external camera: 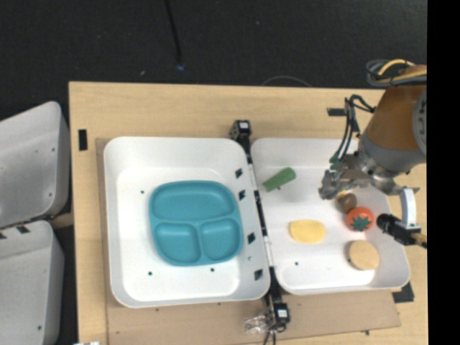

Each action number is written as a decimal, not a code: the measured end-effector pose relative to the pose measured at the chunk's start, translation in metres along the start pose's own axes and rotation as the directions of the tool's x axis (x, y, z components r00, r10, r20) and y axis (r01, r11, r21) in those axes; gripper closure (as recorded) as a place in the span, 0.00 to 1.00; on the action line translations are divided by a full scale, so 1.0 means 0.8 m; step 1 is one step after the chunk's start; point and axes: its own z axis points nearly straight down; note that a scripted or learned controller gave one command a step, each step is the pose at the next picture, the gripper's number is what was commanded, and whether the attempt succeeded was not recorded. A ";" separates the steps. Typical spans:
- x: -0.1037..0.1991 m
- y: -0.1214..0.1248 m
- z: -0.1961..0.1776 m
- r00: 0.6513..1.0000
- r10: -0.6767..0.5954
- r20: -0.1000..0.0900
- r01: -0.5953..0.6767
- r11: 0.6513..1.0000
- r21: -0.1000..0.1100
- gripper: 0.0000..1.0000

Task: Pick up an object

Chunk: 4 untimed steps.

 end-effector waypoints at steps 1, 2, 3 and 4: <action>-0.008 -0.004 -0.078 1.000 -0.003 0.001 0.003 1.000 -0.003 1.00; -0.009 -0.003 -0.085 1.000 -0.006 -0.001 0.006 1.000 0.002 1.00; 0.065 -0.011 -0.092 1.000 -0.011 -0.003 0.011 1.000 0.004 1.00; 0.133 -0.024 -0.103 1.000 -0.012 -0.003 0.012 1.000 0.004 1.00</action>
